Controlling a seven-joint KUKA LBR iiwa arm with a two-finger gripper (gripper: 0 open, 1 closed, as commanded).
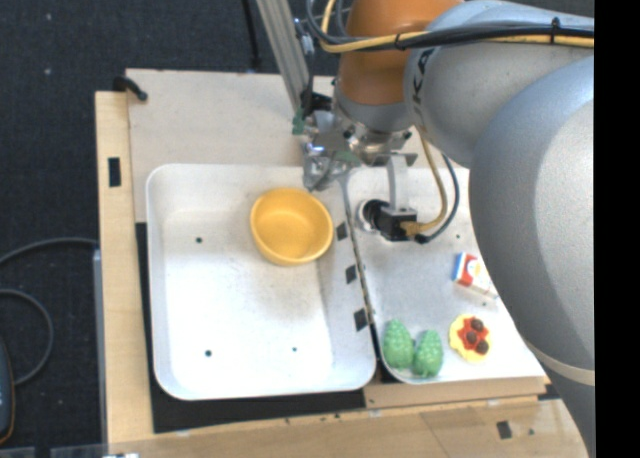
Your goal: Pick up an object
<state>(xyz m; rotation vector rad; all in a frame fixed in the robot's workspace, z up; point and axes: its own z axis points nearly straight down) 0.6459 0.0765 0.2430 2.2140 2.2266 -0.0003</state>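
My arm (pixel 500 136) is the biggest thing here, a grey bulk coming in from the right and covering much of the right bin, with the orange band (pixel 390 21) rounding over above my wrist. Below the band, my gripper (pixel 322 168) hangs over the strip between the two bins, just past the far rim of the left bin. Its tip is a small cluster of metal and cables from this angle, so I cannot tell how it is set, and nothing shows clamped in it. It sits just beyond the bowl's far rim, close to it; I cannot tell whether it touches.

The left bin (pixel 200 346) is a shallow white tray with rounded corners. The right bin (pixel 400 276) lies beside it, its left wall running alongside the left bin's right wall.

The yellow bowl (pixel 291 227) sits upright in the far right part of the left bin, mouth facing up. It is round, so it has no long axis to speak of.

In the right bin's near corner lie two green bumpy pieces (pixel 413 348) side by side, each standing lengthwise toward the far side. Just right of them is a yellow toy with dark spots (pixel 470 337), and farther back a small red, white and blue item (pixel 468 271) near my arm.
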